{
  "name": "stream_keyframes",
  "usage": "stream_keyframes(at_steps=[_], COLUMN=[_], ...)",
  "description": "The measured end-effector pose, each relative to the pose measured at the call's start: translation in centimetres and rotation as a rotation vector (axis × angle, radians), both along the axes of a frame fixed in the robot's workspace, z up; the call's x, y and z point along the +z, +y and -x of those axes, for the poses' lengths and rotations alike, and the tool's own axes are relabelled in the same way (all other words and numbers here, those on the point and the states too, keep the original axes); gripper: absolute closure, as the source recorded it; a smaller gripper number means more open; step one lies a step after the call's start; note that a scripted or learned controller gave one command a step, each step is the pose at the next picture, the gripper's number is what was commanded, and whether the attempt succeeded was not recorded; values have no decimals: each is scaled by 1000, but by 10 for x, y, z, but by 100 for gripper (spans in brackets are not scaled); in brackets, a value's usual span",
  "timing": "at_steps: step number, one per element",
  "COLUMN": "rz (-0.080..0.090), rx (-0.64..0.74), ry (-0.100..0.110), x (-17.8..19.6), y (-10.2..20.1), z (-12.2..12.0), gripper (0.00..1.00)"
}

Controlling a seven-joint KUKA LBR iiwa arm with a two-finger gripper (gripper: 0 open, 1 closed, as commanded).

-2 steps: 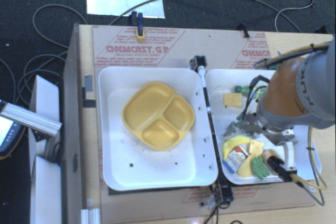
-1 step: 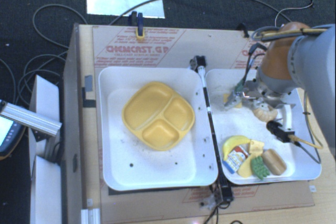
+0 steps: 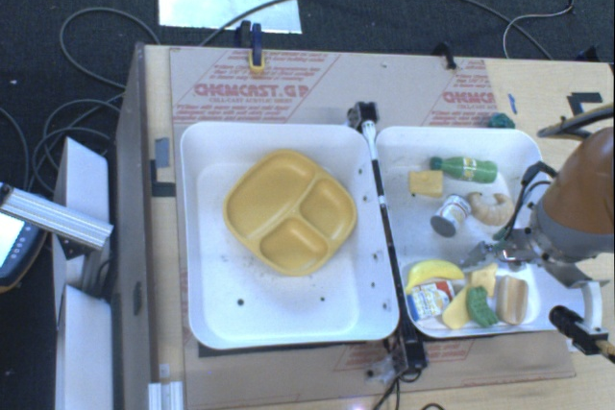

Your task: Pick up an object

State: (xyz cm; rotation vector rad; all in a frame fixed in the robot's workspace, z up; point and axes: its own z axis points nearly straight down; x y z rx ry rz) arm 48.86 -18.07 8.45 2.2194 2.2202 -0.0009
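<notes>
left bin (image 3: 216, 206): yellow tray (image 3: 290, 211) | right bin (image 3: 514, 144): cheese (image 3: 426, 182), green bottle (image 3: 465, 169), can (image 3: 448, 215), shrimp (image 3: 490, 205) at the back; banana (image 3: 432, 275), packet (image 3: 430, 300), hot dog (image 3: 512, 299) at the front | gripper (image 3: 483, 254): low over bin middle, just right of can, above banana; finger spread cannot be told; nothing seen held

Two white bins sit side by side on the surface; left bin (image 3: 216, 302) holds a yellow divided plate (image 3: 290, 211), tilted diagonally at centre; right bin (image 3: 524, 144) holds toy food: green bottle (image 3: 465, 169) w/ yellow cheese block (image 3: 426, 182) just beside it, small can (image 3: 449, 215), shrimp (image 3: 490, 205), banana (image 3: 432, 273), hot dog (image 3: 512, 298); grey arm (image 3: 581, 206), orange band above wrist, reaches in from right, its gripper (image 3: 495, 252) low over bin's mid-right, near can & banana.
</notes>
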Motion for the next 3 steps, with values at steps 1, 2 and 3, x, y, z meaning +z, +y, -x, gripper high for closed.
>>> stream_keyframes(at_steps=[1, 2, 3], rz=[-2, -3, -2], rx=[3, 4, 8], ry=[-2, -1, -1], x=[0, 0, 11], y=[34, 82, 81], z=[-72, -118, -119], gripper=[0, 0, 100])
